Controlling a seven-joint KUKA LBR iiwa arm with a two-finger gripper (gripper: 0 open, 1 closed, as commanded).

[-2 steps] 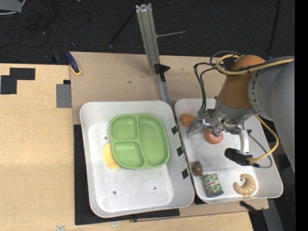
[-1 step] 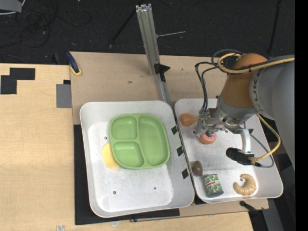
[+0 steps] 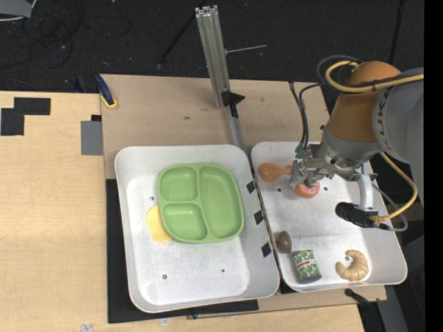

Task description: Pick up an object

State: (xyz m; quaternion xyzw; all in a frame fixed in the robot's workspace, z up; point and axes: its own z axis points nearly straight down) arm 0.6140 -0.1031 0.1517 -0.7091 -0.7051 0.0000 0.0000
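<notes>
In the right bin (image 3: 387, 268), the gripper (image 3: 308, 178) sits right over a small red ball (image 3: 308, 189) — just at its six o'clock. I can't tell how the gripper is set.

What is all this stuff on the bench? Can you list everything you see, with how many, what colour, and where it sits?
White bins: 2, side by side; left bin, right bin.
Divided tray: 1, green, three compartments, in the left bin.
Yellow item: 1, partly under the tray's left edge; cannot tell what it is.
Orange object: 1, upper left of the right bin.
Red-pink object: 1, in the right bin, right beneath the gripper.
Brown round object: 1, near the right bin's left wall.
Can: 1, green label, lying at the right bin's front.
Croissant: 1, tan, front right of the right bin.
Metal post: 1, silver, behind the bins.
Arm: 1, grey with orange band, from the right.
Gripper: 1, low over the right bin.
</notes>
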